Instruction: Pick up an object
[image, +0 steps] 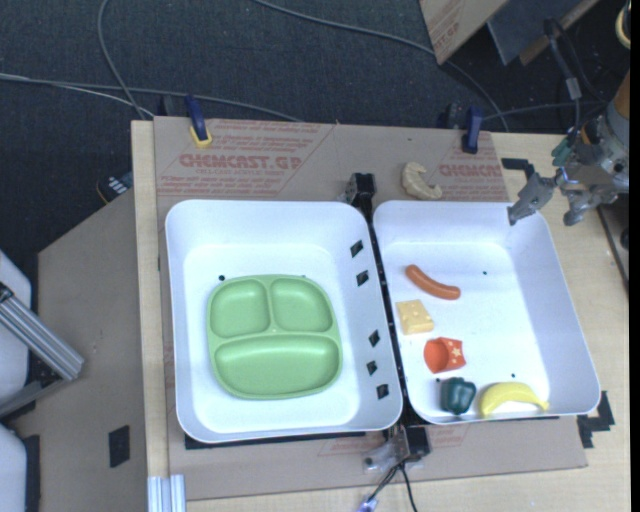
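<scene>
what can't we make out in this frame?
- Tool: small and blurred at the camera view's right edge; open or shut can't be told.
- Arm: cut off by the right edge.
- Green pepper: dark, its shape is hard to read.
- Beige object on the board behind the bins: too small to identify.

The gripper (552, 198) sits at the upper right of the camera view, reaching in from the right edge with only its metallic wrist end and finger assembly showing. Its two grey fingers (524, 203) spread apart, one angling down to the left and the other pointing down nearer the right edge, with a clear gap and nothing between them. The wrist block above them is pale grey metal with small green and dark fittings, tilted so the fingers point down and leftward.
</scene>
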